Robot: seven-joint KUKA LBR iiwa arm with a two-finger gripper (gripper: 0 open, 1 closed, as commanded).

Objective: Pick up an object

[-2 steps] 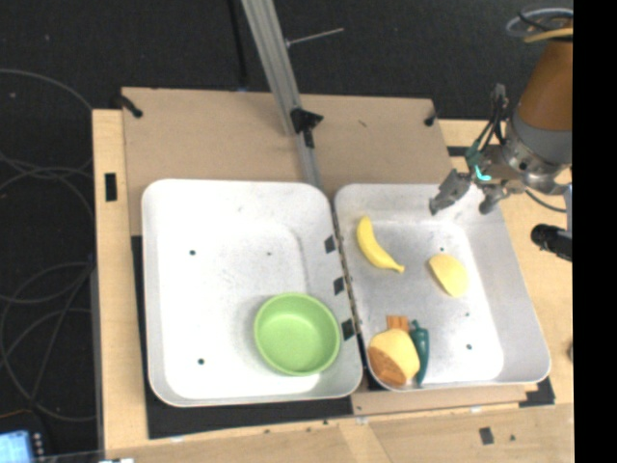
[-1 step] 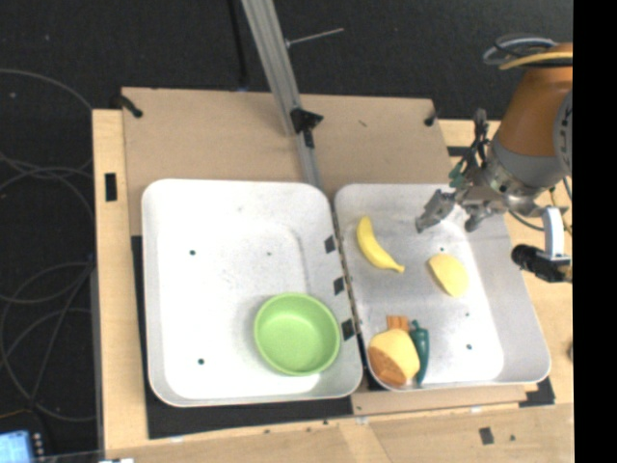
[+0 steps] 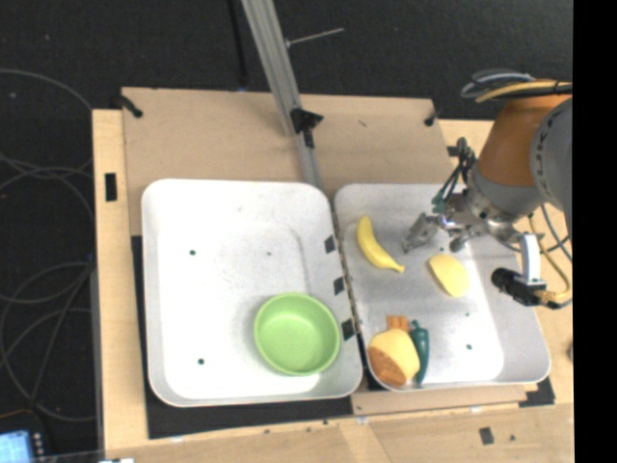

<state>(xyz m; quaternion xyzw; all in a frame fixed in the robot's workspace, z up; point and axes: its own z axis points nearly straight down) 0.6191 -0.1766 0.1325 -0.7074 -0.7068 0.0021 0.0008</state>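
**binwatcher:** Since the task is just "pick up an object", I'm guessing the target is that pale yellow lump [image 3: 448,275] sitting right of centre in the frame, in the right bin [image 3: 482,350]. It's lying flat on the bin floor, nothing gripping it, and the gripper [image 3: 436,231] is hanging just above and left of it, between the lump and the banana [image 3: 377,246]. So I'd say it's sitting in the approach step, not lifting anything yet.

**kuka_fan:** Agreed. The fingers [image 3: 420,231] are looking spread to me, released, with only bin floor showing between them. Could honestly be lining up for the banana too, it's about as near on the other side.

**binwatcher:** True. Either way the next move is calling for centring over one of them and dropping lower before closing. The lump looks rounded and smooth, so I'm thinking it needs a straddle across its narrow side or it's squirting out.

**kuka_fan:** What about the rest?

**binwatcher:** Orange-yellow fruit piece [image 3: 393,357] with a dark green pepper [image 3: 419,343] touching it, both sitting at the right bin's lower left corner, well clear of the grey-and-orange arm [image 3: 516,157]. Green bowl [image 3: 297,333] is sitting in the left bin [image 3: 193,230], lower middle of the frame. None of it is getting in the way.
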